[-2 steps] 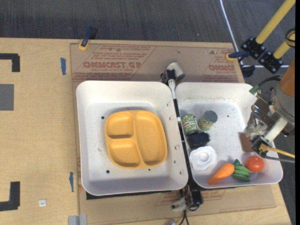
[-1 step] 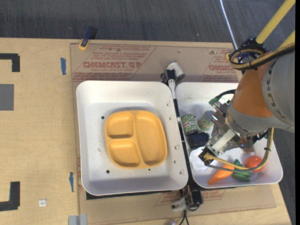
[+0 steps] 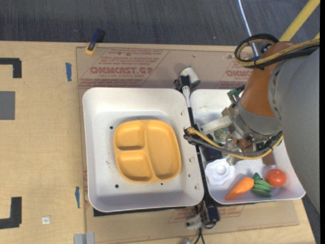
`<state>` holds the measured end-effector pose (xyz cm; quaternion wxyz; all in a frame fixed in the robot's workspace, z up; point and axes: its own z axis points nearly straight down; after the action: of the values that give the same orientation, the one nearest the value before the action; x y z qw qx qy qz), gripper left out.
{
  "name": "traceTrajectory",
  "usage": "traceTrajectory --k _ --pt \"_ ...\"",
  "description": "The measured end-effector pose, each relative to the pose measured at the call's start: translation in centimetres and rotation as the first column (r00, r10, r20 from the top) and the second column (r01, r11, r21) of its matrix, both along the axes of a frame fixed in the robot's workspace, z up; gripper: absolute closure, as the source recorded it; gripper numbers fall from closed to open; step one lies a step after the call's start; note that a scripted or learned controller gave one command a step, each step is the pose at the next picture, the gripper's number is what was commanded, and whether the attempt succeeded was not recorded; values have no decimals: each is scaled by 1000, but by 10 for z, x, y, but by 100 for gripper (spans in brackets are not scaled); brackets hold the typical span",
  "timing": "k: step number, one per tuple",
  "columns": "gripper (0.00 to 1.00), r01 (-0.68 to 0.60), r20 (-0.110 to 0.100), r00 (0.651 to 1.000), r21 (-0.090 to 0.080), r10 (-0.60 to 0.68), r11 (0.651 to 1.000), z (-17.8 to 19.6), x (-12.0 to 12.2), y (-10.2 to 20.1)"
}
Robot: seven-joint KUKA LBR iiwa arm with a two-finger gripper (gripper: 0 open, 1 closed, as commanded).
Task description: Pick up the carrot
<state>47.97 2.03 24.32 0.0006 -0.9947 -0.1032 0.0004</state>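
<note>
The carrot (image 3: 241, 187), orange with a green leafy top, lies near the front edge of the right bin (image 3: 203, 103). Its tip points toward the front left. My gripper (image 3: 234, 146) hangs over the middle of that bin, a little behind the carrot and apart from it. Wrist hardware and cables hide its fingers.
A red tomato (image 3: 276, 177) rests just right of the carrot's green top. A white piece (image 3: 219, 171) sits to the carrot's left. The left bin (image 3: 96, 136) holds a yellow divided plate (image 3: 147, 150). Yellow and black cables (image 3: 203, 136) loop across the divider between the bins.
</note>
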Motion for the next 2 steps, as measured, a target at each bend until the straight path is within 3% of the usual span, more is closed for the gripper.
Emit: traceTrajectory --k 1,2 --pt "100 -22 1 1000 0 22 1000 -11 73 47" --pt "100 -30 1 1000 -1 30 1000 -9 63 91"
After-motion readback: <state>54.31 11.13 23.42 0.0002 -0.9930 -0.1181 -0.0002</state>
